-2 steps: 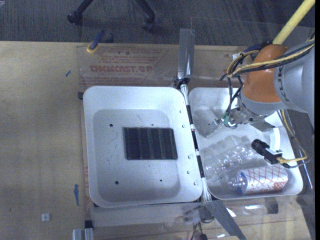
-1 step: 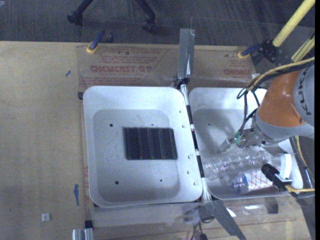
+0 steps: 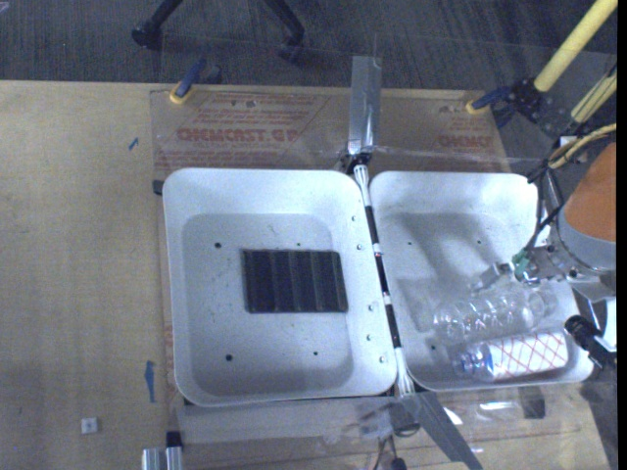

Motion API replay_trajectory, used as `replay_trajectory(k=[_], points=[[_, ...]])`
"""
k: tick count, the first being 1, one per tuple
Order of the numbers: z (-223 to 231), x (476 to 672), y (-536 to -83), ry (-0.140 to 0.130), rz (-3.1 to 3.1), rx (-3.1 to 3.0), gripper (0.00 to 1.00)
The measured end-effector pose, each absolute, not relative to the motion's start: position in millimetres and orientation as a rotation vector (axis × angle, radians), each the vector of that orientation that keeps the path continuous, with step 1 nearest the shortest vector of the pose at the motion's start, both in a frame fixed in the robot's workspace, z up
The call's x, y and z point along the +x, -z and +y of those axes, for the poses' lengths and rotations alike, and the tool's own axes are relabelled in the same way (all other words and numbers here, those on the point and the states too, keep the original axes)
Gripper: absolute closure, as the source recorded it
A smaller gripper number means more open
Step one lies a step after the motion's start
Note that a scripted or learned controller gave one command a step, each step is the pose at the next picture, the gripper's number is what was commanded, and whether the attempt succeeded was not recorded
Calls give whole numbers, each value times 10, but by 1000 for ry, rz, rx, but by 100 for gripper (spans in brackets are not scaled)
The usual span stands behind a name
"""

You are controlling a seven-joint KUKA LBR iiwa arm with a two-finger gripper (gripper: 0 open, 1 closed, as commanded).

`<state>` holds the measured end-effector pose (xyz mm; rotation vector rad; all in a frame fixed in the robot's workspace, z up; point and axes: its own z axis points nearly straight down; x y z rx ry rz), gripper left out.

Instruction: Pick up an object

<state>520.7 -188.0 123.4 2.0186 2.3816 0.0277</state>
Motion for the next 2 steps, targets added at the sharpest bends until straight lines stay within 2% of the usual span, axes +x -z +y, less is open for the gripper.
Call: replay_trajectory(k=[1, 2], points=[[-1724, 5068, -884, -10, 2448, 1949, 0], [-1742, 5084, -1001, -15, 2440, 1949, 100]])
